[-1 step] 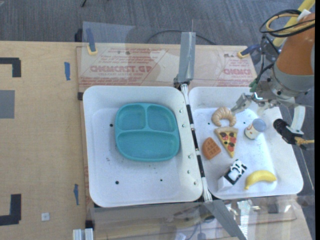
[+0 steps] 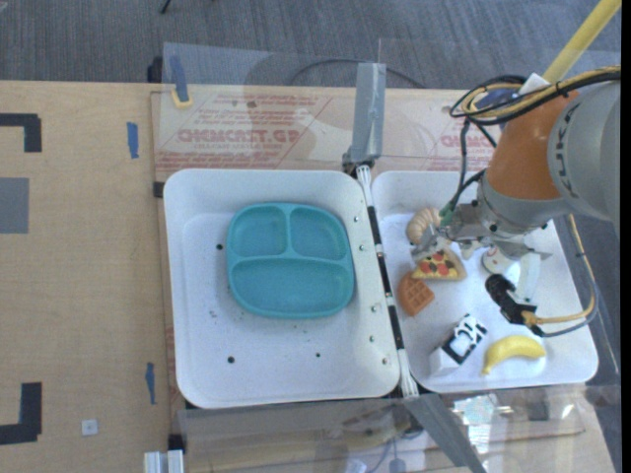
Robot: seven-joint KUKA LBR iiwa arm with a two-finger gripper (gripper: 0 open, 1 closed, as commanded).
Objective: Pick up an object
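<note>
Tool (image 2: 463,239) low in right white bin (image 2: 582,358), over flat toy pizza slice (image 2: 440,266); jaw state: cannot tell. Nothing visibly lifted; pick still to do.

Red printing runs across the flat brown cardboard sheet (image 2: 258,126) lying behind the two bins, up and to the left of the gripper (image 2: 455,233). The large line of characters is too blurred to read with certainty, and the smaller lines above and below it are illegible. The small black-and-white patterned block (image 2: 463,340), below the gripper, carries high-contrast markings that cannot be resolved as characters. No other text, number or brand is legible.
</note>
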